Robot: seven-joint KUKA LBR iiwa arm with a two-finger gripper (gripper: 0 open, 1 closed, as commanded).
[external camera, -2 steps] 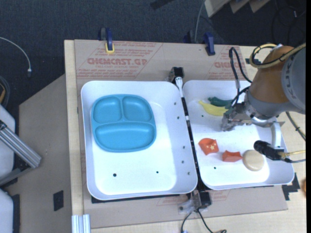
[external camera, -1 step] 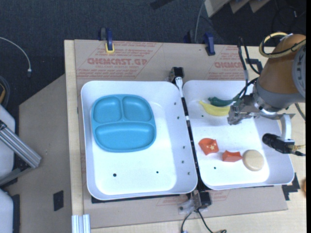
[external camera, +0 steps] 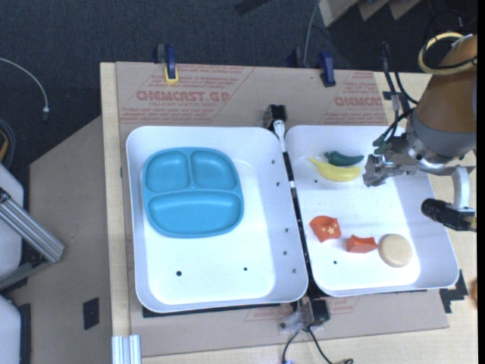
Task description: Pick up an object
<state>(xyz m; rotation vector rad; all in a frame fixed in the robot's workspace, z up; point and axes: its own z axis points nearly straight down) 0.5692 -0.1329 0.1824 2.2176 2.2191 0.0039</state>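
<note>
The round beige piece [external camera: 395,249] lay at the lower right of the frame, the yellow banana [external camera: 338,171] higher up just left of the hand [external camera: 377,171], whose grip I could not tell, so it should descend squarely over the banana.

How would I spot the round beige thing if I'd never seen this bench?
Look at the right white bin, the one the grey arm reaches over. In its near right corner lies the round beige piece, beside a small red piece. It is the only pale, disc-shaped item there.
</note>
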